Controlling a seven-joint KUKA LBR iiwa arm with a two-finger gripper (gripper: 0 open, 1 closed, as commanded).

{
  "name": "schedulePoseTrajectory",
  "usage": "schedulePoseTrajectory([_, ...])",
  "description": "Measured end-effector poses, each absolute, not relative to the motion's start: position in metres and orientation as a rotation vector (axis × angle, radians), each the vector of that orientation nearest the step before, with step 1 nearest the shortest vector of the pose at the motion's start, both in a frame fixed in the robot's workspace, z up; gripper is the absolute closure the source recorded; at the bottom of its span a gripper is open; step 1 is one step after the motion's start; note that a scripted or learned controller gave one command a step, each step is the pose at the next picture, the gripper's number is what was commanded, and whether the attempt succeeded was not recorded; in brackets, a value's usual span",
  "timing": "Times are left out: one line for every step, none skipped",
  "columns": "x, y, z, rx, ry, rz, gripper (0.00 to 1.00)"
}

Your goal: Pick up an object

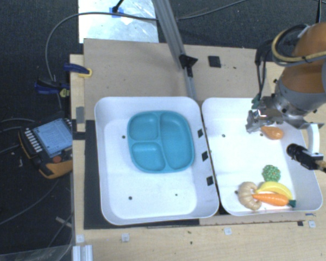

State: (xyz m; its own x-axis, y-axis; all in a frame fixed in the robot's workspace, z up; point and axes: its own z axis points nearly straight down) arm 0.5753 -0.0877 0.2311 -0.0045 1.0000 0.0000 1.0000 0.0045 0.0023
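Apparently poised to grab, the gripper [256, 121] hangs just at nine o'clock of the orange object [272, 132]; whether its fingers are parted, I cannot tell.

You have two white bins: the left bin [111, 200] and the right bin [228, 162]. One blue divided plate [161, 141] has three compartments. Five toy foods: one orange piece [273, 132], one broccoli [270, 173], one banana [276, 188], one carrot [271, 199], one tan piece [249, 195].

One fixed camera overlooks both bins [152, 105] obliquely.
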Motion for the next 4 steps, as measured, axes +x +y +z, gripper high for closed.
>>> schedulePoseTrajectory([0.567, -0.040, 0.221, 2.212, 2.230, 0.002, 1.00])
schedulePoseTrajectory([0.556, 0.012, 0.232, 2.210, 2.234, 0.004, 1.00])
schedulePoseTrajectory([0.547, 0.059, 0.223, 2.212, 2.232, 0.002, 1.00])
schedulePoseTrajectory([0.530, 0.111, 0.234, 2.211, 2.233, 0.003, 1.00])
